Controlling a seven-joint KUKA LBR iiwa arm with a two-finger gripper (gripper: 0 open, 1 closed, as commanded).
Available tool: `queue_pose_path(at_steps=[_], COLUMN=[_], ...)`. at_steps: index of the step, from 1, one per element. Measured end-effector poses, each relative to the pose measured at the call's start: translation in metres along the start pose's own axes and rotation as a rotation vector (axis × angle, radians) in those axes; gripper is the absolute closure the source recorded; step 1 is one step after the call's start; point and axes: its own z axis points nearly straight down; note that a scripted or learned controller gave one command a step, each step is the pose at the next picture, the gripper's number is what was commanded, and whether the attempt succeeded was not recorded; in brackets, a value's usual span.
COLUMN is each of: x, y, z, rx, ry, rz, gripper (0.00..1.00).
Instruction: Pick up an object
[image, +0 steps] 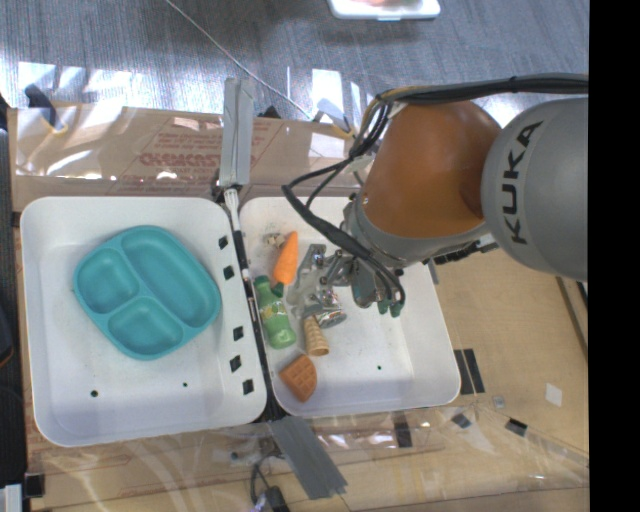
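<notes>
Bench with two shallow white bins side by side. Left bin (40, 300): teal divided plate (147, 290), three compartments, lying flat. Right bin (420, 340): gripper (325, 285) low over bin floor, finger state cannot tell. Orange carrot (286, 258) just left of gripper, tilted. Green bottle (272, 314) below carrot, along bin's left wall. Ice-cream cone (316, 338) just below gripper. Brown waffle-like piece (299, 378) below cone, near bin's front edge.
</notes>
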Motion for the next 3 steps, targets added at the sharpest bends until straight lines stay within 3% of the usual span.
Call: queue_pose_path(at_steps=[1,2,3], x=[0.034,0.021,0.016], y=[-0.012,-0.012,0.077], z=[0.057,0.066,0.066], rx=[-0.002,-0.002,-0.005], ry=[0.006,0.001,0.001], rz=[-0.198,-0.574,-0.499], gripper=[1.00,1.00,1.00])
